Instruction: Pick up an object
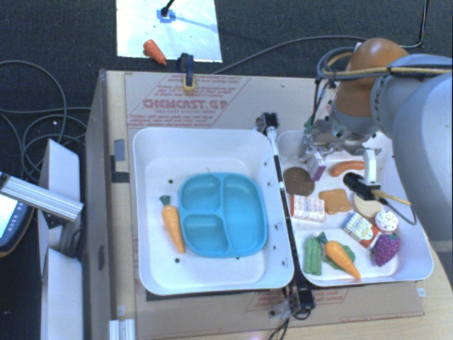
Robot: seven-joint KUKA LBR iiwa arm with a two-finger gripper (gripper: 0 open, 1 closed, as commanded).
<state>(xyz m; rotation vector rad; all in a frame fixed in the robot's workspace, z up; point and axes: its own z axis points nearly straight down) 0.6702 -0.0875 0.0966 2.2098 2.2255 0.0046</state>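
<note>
My gripper (314, 156) hangs low over the back left corner of the right bin (417, 264). A small purple-and-white item (316, 169) sits right under it; whether it is gripped I cannot tell. Close by lie a brown round patty (299, 181), an orange sausage (347, 167), a toast slice (334, 200) and a pink-and-white wafer (308, 208). Nearer the front are a green vegetable (313, 255), a carrot (342, 258), purple grapes (386, 249), a cupcake (386, 221) and a small box (359, 227).
The left bin (152, 190) holds a blue divided plate (223, 214) and a carrot (173, 225) beside it. A black rail (281, 197) runs between the bins. Behind the bench, an orange toy (153, 49) lies on a white sheet, and a clamp (187, 73) grips the board's back edge.
</note>
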